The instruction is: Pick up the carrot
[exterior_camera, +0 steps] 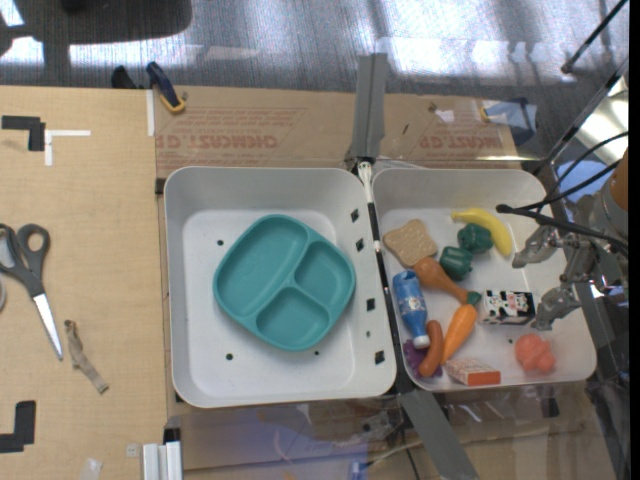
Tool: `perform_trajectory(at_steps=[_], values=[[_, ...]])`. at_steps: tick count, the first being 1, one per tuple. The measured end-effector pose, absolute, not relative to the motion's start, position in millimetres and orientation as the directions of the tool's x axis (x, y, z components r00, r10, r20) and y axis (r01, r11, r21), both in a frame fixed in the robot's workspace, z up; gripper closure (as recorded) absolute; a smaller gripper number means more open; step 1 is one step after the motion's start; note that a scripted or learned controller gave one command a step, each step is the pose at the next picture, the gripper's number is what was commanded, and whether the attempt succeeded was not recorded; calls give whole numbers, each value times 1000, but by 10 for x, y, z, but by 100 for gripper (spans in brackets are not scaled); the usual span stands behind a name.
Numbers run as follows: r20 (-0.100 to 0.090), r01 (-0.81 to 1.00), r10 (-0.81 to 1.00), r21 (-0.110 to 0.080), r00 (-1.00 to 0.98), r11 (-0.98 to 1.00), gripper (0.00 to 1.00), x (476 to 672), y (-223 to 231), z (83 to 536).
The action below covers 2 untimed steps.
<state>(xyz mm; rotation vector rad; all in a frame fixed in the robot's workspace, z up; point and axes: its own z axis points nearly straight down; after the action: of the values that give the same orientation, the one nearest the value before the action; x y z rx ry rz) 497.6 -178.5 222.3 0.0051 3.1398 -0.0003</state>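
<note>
carrot (459, 330) lies diagonal, fat end upper right, tip lower left; cardboard print unreadable here, gripper (545, 279) fingers spread with nothing between them

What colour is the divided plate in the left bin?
Teal: the divided plate, seen clearly in the camera view.

This is looking like a robotics lab or workshop. Flattened cardboard (240, 133) is covering the table (75, 268), where scissors (33, 273) are lying beside black tape marks (25, 128). Two white bins (190, 183) are sitting side by side, one carrying a teal divided plate (285, 281), the other toy food (455, 298). Cables (560, 208) are trailing at the right.
</note>
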Motion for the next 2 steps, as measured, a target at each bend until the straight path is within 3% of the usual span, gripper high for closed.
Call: perform_trajectory(at_steps=[1,2], values=[[-14,115,115,0,-993,993,0,4846,-1417,999],[-12,182,182,2,-983,983,0,4818,-980,945]])
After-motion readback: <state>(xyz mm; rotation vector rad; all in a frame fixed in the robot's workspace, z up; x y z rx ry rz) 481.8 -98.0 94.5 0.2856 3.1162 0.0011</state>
